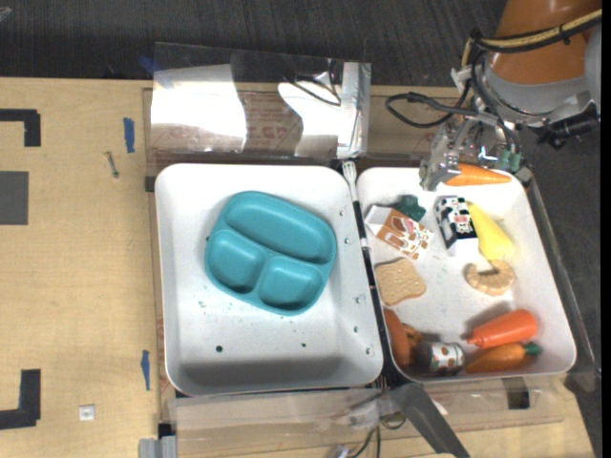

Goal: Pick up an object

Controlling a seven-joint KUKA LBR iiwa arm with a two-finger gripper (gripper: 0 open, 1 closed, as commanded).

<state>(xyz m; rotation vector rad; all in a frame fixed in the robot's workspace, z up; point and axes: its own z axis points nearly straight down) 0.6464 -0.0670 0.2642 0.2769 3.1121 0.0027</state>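
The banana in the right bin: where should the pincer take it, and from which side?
Grip the banana across its narrow width near the middle, coming straight down from above. It lies flat and runs roughly up-down in the camera view. The black-and-white carton presses against its left side, so going slightly lower on the fruit, where that flank looks freer, seems safer.

My arm (539, 36) reaches in from the upper right, its orange band showing at the top edge. I see the claw (456, 165) low, wrist pointed down, cables looping beside it.
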